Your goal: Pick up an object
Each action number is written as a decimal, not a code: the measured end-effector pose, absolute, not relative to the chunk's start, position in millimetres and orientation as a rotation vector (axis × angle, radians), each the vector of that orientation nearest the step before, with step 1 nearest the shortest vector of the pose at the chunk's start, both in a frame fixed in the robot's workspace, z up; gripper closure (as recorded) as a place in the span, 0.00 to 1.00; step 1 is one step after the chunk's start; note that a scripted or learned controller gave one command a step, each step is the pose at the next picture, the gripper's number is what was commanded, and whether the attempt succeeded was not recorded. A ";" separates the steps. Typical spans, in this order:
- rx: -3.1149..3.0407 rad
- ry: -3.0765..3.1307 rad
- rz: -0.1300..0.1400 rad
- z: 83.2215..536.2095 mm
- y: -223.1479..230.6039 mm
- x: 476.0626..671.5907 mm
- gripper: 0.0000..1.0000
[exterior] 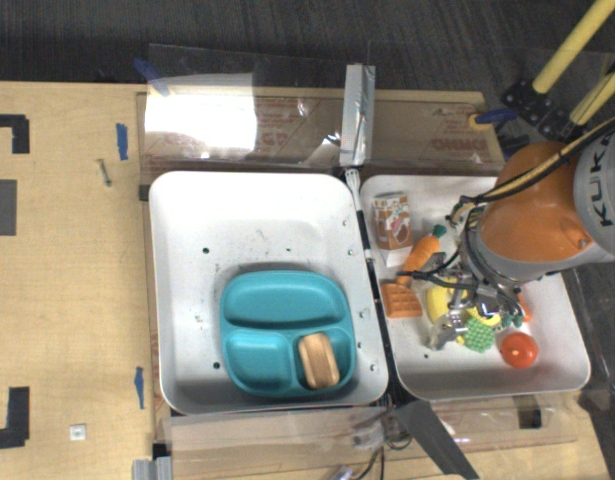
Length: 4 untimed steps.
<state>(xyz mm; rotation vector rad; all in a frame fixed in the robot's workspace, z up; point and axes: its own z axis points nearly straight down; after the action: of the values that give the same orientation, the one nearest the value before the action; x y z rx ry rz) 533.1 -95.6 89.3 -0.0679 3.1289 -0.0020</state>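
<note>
Yellow toy point(439, 300) lay crowded among the right bin's point(562, 368) clutter beneath the gripper point(457, 313) (jaw state could not be told), likely the pick target.

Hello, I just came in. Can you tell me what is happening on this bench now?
A grey and orange robot arm reaches from the right into the right bin, low over a heap of small toy foods: a carrot, a waffle, a red tomato and a green piece. Whether it holds anything cannot be seen. In the left bin lies a teal divided tray with a bread roll in one compartment.
</note>
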 end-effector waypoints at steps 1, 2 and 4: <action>-0.071 3.119 -0.004 101.8 -94.6 536.1 1.00; 0.075 3.122 0.001 234.6 -62.1 568.2 1.00; 0.186 3.126 -0.002 301.4 -125.4 655.0 1.00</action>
<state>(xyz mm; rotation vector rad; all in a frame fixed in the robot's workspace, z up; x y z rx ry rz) 655.0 -125.4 301.4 0.1864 3.1257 -0.0021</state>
